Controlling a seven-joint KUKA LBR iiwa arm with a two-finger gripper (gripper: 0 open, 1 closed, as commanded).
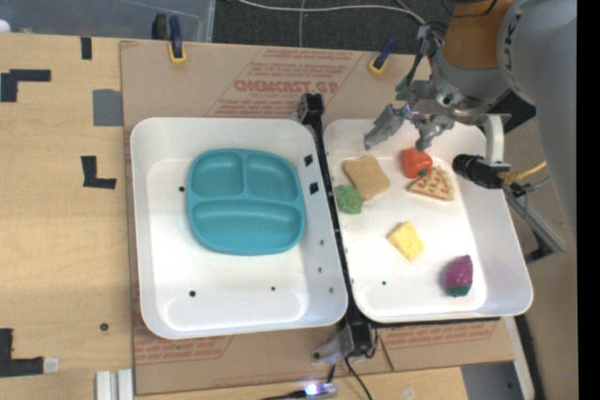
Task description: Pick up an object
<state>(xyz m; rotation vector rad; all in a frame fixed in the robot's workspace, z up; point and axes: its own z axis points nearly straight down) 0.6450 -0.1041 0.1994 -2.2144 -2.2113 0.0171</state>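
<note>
Gripper [403, 128] hangs with fingers spread above the far end of the right bin [487, 300], holding nothing.

Nearest is one red tomato [416, 162], just beside one waffle wedge [432, 185]; it looks light, smooth and likely slippery, best pinched across its middle. Also one bread slice [366, 176], one green piece [349, 199], one cheese block [406, 241], one purple fruit [457, 275]. One teal plate [247, 201] fills the left bin [169, 304].

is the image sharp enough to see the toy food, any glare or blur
Camera view: lighting is even and soft, and the white right bin shows no harsh glare; the yellow cheese-like block and purple berry-shaped toy read clearly with faint shadows; the grey two-finger tool looks slightly soft, and its finger state is hard to judge.
</note>
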